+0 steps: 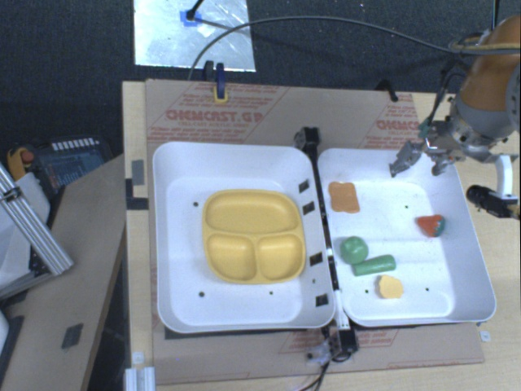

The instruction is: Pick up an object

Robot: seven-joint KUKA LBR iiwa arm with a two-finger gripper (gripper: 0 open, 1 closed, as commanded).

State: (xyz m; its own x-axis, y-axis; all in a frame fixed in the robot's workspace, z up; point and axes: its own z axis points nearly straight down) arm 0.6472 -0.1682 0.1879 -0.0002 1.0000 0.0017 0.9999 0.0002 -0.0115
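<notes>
— Cardboard under both bins, dark carpet beyond; where is the gripper (422, 157) sitting?

— It is hovering above the right bin (464, 300), at its far rim, fingers standing apart with nothing between them. The orange-banded arm (488, 80) is reaching in behind it.

— And the likely target?

— Nearest is the orange slab (343, 197), lying flat near the bin's left wall, its long axis running roughly toward the camera. I am guessing it is a light, stiff plastic toy: thin, so closing across its short width looks best.

— Others?

— The red piece (431, 225) is lying to the right. The green ball (353, 249) and green pod (374, 263) are touching, the pod pointing left-right. The yellow chunk (390, 287) is sitting nearest us. Rounded ones may slip.

— Left bin (175, 218)?

— It is holding a yellow tray (252, 235).
</notes>
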